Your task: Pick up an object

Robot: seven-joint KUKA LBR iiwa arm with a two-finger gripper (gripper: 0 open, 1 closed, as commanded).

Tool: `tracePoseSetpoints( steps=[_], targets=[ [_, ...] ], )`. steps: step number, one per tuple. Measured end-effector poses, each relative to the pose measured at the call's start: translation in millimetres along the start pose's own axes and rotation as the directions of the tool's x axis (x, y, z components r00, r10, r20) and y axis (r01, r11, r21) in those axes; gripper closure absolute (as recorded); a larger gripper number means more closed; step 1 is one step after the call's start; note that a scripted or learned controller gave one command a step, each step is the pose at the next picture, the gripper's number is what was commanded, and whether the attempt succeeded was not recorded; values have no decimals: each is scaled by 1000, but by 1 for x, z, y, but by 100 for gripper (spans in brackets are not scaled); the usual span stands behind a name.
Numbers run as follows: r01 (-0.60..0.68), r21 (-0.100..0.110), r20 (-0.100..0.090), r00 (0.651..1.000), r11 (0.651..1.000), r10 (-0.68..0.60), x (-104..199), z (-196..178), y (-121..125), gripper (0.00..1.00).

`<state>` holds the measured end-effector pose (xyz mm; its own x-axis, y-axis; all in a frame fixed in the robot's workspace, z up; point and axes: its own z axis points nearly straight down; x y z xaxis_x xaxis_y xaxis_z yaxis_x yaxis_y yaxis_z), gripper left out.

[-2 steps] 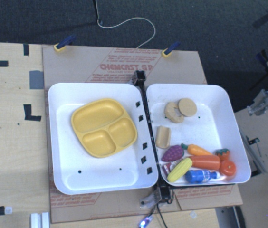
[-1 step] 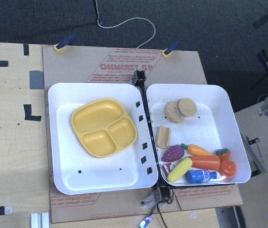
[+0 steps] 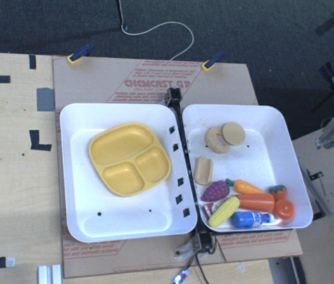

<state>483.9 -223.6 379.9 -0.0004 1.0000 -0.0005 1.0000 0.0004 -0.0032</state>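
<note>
Two white bins sit side by side on a brown cardboard sheet over a wooden bench. Left of the dividing wall (image 3: 180, 152), the left bin (image 3: 75, 158) holds a yellow plate (image 3: 130, 158) with three parts. Right of the wall, the right bin (image 3: 273, 123) holds toy food. A tan bread slice (image 3: 203, 171) lies just beside the wall, standing apart and long from top to bottom. Corn (image 3: 223, 211), grapes (image 3: 215, 190) and a carrot (image 3: 247, 187) crowd together lower down. How the gripper's grip stands cannot be told. The bread looks like the easiest pick.

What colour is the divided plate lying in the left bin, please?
Yellow, a plain yellow divided plate, seen clearly in the camera view.
</note>
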Motion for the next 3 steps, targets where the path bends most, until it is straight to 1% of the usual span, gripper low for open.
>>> tracePoseSetpoints(
  steps=[2, 3],
  targets=[
    [0, -2, 1, 1000, 1000, 0, 0, 3, 0, 100],
    [3, -2, -1, 1000, 1000, -3, 33, 0, 0, 100]
  ],
)
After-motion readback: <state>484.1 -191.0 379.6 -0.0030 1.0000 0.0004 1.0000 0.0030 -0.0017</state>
